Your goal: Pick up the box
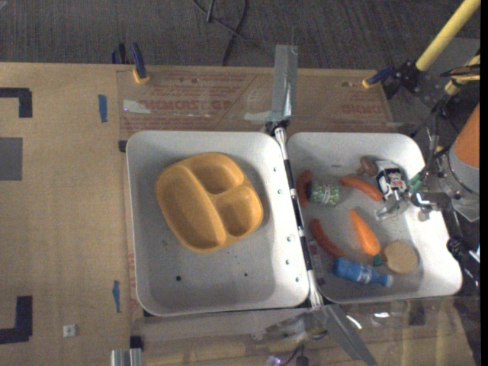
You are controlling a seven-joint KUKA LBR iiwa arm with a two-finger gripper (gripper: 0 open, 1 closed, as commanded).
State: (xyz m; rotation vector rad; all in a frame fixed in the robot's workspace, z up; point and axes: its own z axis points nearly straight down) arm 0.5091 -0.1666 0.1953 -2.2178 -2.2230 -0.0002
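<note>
The box is small, white with black and red print, and lies in the upper right part of the right bin. My gripper reaches in from the right and hangs low over the bin, just below the box in the view and very close to it. Its metal body hides the bin floor beside the box. Whether anything is held cannot be made out. The arm's orange band is at the right edge.
The right bin also holds a green can, an orange carrot, red sausages, a blue bottle and a round tan disc. A yellow divided plate sits in the left bin.
</note>
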